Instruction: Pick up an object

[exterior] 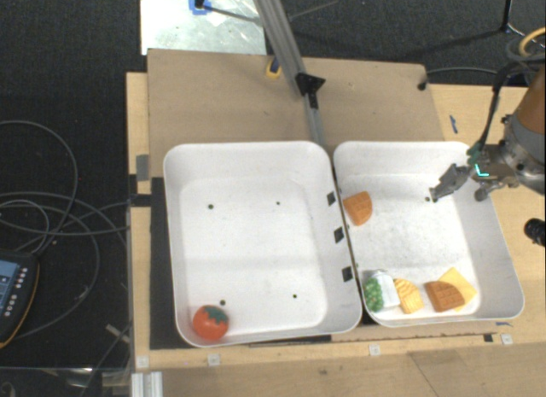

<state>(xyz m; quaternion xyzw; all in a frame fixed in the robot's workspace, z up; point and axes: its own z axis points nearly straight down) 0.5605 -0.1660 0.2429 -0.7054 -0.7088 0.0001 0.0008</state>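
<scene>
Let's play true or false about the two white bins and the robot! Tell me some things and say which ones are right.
1. A red tomato sits in the left bin. True.
2. The tomato is at the far end of its bin. False: it is in the near left corner.
3. The gripper is over the right bin. True.
4. The gripper holds the orange piece. False: that piece lies apart, by the bin's left wall.
</scene>
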